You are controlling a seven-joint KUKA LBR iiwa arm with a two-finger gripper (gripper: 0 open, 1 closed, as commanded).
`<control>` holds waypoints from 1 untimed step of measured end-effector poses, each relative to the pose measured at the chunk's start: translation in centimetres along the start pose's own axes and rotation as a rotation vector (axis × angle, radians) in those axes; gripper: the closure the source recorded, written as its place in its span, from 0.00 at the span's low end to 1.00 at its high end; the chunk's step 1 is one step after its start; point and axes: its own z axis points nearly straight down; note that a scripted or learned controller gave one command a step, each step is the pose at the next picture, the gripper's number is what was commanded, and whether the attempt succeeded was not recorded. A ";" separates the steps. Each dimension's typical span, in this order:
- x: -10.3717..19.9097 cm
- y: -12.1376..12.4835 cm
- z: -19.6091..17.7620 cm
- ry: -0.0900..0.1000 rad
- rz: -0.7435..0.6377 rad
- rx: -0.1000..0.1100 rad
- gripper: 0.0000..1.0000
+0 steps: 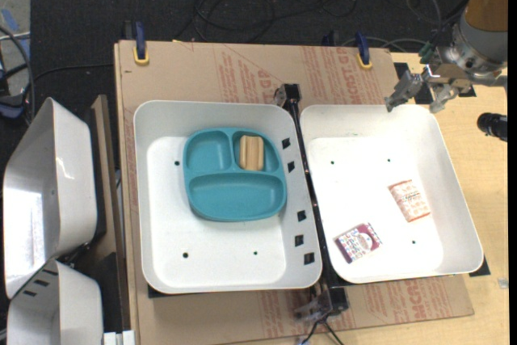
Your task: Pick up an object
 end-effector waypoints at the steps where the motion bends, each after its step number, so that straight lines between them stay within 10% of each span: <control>1: 0.1 0.2 -0.9 -0.002 -0.003 -0.013 0.00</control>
